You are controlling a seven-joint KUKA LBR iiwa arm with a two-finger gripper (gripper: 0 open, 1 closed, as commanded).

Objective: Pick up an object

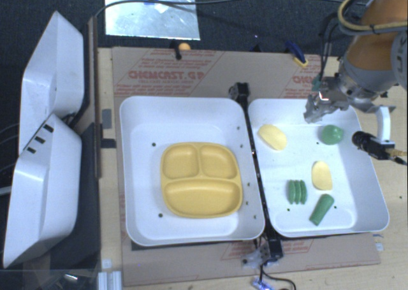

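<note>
The right bin [357, 218] holds several toy foods: a pale yellow piece [272, 136] at its upper left, a round green piece [331, 134] at upper right, a yellow piece [322, 175] in the middle, a ribbed green piece [296, 191] and a long green piece [321, 209] near the front. My gripper [317, 112] hangs over the bin's far edge, just up and left of the round green piece. Nothing shows between its fingers.
The left bin [137, 174] holds a yellow three-compartment plate [201, 178]. A black clamp [240, 90] sits where the two bins meet at the back. Cables and a foil sheet [152, 0] lie beyond the bench. White housings [48, 136] stand at the left.
</note>
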